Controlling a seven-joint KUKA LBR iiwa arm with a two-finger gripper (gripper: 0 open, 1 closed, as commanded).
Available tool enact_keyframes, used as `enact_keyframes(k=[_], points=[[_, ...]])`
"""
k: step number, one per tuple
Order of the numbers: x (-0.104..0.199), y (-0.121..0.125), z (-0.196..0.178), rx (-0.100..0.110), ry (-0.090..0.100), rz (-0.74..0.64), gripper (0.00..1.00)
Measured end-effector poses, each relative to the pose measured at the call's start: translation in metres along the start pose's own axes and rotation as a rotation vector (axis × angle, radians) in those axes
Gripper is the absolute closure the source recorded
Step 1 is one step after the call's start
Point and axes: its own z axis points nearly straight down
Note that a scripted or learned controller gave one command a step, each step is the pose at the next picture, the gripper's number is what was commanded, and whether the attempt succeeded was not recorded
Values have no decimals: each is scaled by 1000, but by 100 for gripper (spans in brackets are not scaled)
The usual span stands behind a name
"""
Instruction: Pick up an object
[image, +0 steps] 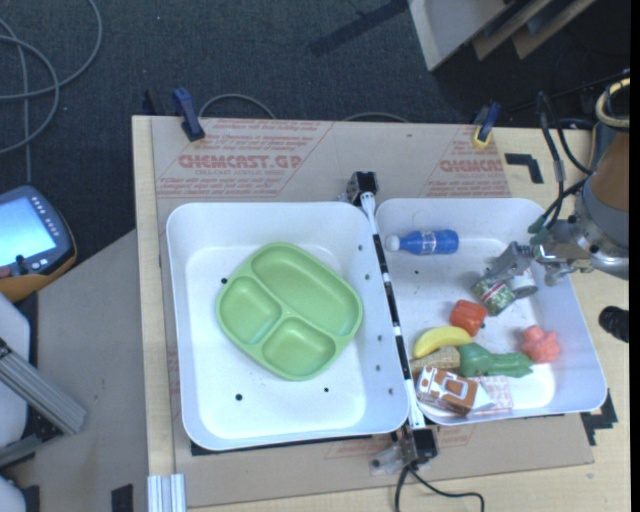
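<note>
The gripper (512, 262) reaches in from the tabletop's right edge over the right bin, its metal fingers spread apart around nothing, just above a small striped green-and-white can (494, 293) that lies tilted on the bin floor. The wooden tabletop (150, 300) carries two shallow white plastic bins side by side. The left white bin (190, 240) holds a light green divided plastic plate (290, 311) with three compartments, set near the bin's middle. The right white bin (570, 330) holds the smaller things. A blue plastic bottle with a white cap (424, 242) lies on its side near the bin's far edge. A green toy vegetable (494, 362) lies toward the near edge, with a yellow toy banana (440, 341) just beside it on the left. A brown-and-white printed packet (447, 389) sits in the near left corner. A red-orange toy piece (467, 316) rests between the can and the banana, and a small salmon-pink toy (541, 343) lies near the right wall.
</note>
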Motion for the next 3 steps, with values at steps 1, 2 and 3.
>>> enact_keyframes(k=[1, 2, 3], points=[[1, 39, 120, -18, -10, 3, 0], [60, 24, 143, 5, 4, -5, 0], [57, 26, 131, -1, 1, 0, 100]])
